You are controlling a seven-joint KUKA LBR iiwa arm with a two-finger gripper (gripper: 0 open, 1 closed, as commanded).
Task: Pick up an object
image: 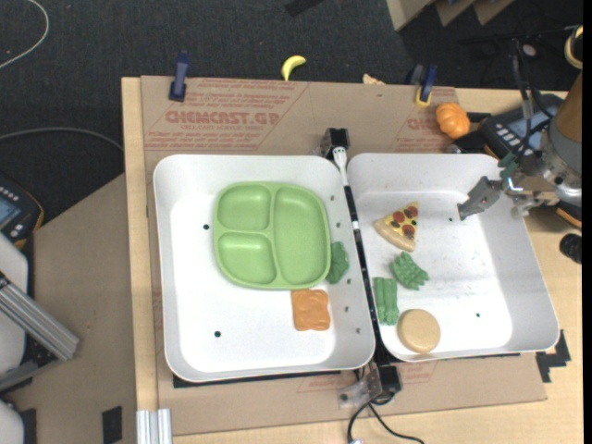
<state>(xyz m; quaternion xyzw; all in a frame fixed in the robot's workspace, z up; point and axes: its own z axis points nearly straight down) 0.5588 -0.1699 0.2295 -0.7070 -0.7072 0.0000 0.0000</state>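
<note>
Camera view: gripper [483, 198] hovers at right bin's [518, 276] far right edge – fingers spread, holding nothing – pizza slice [399, 227] well apart, nearer the bin's left wall.

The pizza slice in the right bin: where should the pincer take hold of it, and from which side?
Grip the pizza slice across its two long slanting edges, near the wide crust end, coming straight down from above. It lies flat on the right bin floor, apart from the green pieces, so likely nothing blocks the pincer.
</note>
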